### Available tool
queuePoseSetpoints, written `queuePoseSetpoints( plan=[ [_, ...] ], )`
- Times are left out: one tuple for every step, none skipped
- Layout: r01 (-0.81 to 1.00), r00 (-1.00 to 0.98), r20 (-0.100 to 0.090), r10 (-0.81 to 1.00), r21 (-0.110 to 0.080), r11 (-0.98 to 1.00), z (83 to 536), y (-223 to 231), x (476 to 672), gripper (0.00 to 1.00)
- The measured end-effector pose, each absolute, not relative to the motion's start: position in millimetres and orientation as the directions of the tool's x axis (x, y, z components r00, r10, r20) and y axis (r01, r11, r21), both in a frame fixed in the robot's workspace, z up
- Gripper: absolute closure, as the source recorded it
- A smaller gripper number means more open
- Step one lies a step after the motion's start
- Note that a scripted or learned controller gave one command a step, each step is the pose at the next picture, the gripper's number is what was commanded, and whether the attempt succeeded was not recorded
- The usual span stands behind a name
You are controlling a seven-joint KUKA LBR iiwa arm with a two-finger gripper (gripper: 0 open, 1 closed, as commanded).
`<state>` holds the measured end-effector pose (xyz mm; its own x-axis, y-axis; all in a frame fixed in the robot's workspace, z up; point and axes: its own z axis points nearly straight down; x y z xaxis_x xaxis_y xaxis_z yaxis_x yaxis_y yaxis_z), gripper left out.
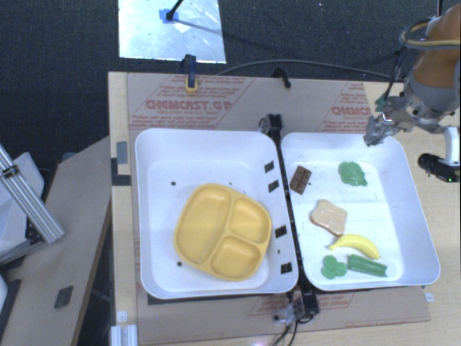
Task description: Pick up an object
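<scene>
I looked from left to right. In the left bin [155,193] a yellow tray [223,231] with three parts lay flat. I left it alone, because it looked too wide and flat to grab.

The right bin [414,193] held the small toy foods, so that was where I wanted to pick. A brown chocolate piece [300,180] lay near the left wall. A slice of toast [328,217] lay in the middle. Below it were a yellow banana [355,245], a green broccoli [333,267] and a green bean pod [368,267], all close together. A green leafy piece [352,173] lay alone near the top.

I thought the leafy piece was the best choice. It was nearest the gripper [376,131] and had room around it. I would come straight down over its middle, so the fingers would not bump the bin wall.

The arm reached in from the right, with its orange band high up. The gripper hung over the top edge of the right bin, pointing down and left. It held nothing. I could not tell if its jaws were open or closed.
</scene>
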<state>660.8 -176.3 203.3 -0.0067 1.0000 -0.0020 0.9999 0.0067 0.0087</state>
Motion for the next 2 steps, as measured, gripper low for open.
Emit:
queuePoseSetpoints(
  plan=[
    [1.0,-0.006,-0.002,1.0,0.008,0.006,258.5,-176.5,662.5,1.0],
    [1.0,-0.007,0.0,1.0,0.0,0.007,245.9,-133.3,644.2,1.0]
  ],
)
